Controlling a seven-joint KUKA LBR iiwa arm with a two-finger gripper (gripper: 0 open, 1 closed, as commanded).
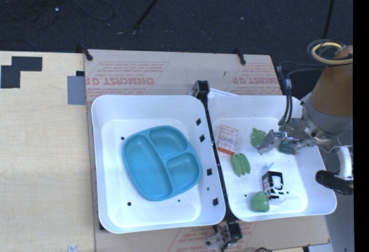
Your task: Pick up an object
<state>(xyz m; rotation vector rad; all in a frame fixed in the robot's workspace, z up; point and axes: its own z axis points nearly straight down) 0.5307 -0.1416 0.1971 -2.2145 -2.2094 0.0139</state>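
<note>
- Several light toys lie in the right bin (323, 202); the green leafy one (258, 137) sits just beside the claw (270, 144).
- Looks soft, irregular; pinch its thick middle.
- Claw's state: cannot tell.

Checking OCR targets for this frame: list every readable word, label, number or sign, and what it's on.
Red print on the cardboard sheet under the bins: repeated lettering, seen upside down and mirrored, too blurred to spell out with confidence.
Small card in the right bin: red and white print, too small to read.
Black and white object in the right bin: markings, not legible.
Blue divided tray: no text.
</note>
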